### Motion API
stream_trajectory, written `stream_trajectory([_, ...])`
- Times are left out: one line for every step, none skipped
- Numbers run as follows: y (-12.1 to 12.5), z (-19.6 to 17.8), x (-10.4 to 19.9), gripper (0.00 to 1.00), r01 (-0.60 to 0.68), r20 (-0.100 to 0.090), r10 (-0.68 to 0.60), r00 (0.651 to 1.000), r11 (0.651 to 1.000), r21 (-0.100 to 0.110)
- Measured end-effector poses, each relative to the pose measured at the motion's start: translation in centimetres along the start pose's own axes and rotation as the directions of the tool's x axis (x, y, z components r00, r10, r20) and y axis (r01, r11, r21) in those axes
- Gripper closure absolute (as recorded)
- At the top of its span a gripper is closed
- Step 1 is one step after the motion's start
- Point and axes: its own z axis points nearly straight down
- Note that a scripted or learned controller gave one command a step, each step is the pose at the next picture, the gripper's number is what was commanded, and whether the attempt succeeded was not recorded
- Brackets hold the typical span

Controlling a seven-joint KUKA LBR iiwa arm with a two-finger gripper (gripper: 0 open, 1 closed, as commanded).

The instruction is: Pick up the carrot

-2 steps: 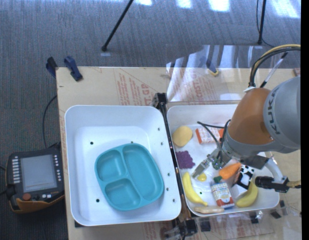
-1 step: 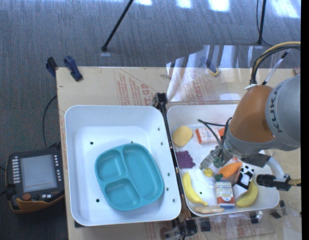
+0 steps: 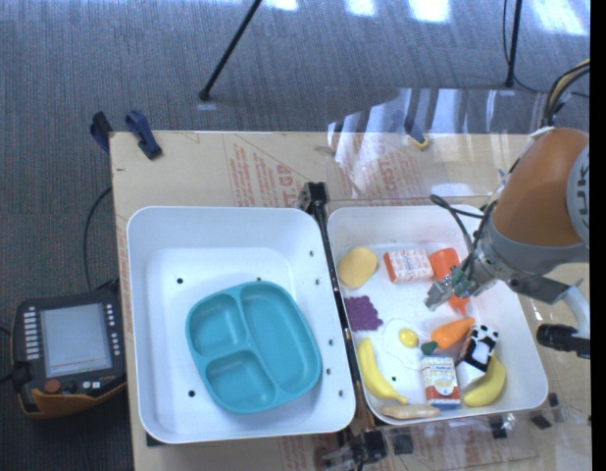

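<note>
Carrot (image 3: 451,333) sat in the right bin (image 3: 534,361), gripper (image 3: 448,293) hovering just above it.

From my screen the carrot lay slanted, its long axis running from the green stub at lower left up to the fat orange end at upper right, between the fried egg (image 3: 405,339) and a black-and-white toy (image 3: 479,346). Couldn't tell if the fingers were open or closed, too small and cluttered.
</note>
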Motion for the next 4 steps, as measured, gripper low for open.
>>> stream_trajectory([8.8,-3.3,2.7,1.0,-0.043,-0.003,0.043,0.999,0.999,-0.002])
stream_trajectory([8.5,-3.0,2.6,0.0,-0.046,-0.003,0.046,0.999,0.999,0.004])
stream_trajectory([4.7,8.0,-0.2,0.0,0.049,-0.001,-0.049,0.999,0.999,0.002])
stream_trajectory([-2.5,7.3,1.7,0.0,-0.067,-0.005,0.067,0.998,0.998,0.007])
